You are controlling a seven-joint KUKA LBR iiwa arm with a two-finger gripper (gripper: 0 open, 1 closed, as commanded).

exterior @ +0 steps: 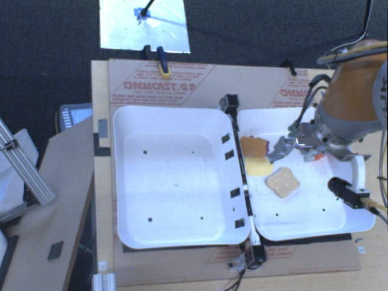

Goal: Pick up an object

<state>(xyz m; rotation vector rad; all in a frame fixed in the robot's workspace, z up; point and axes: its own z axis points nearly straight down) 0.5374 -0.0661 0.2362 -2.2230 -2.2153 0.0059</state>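
- We see the arm reaching in from the right, with its jaws low over the right bin.
- The jaws sit at the left part of this bin, just beside a brown and orange block and a flat yellow piece that lie against the dividing wall.
- We cannot tell whether the jaws are spread or pressed together, because the metal parts blur into one grey shape; nothing is visibly between them.
- A pale toast-like piece lies a little nearer, apart from the jaws, flat on the bin floor.
- A small red thing shows under the wrist, partly hidden.
- The left bin carries no objects, so we judge that the pick must come from the right bin.
- In our judgement the wrist is tilted toward the block because it lies close to the wall, where a straight descent has little room.
- Both bins stand on a board on the table.
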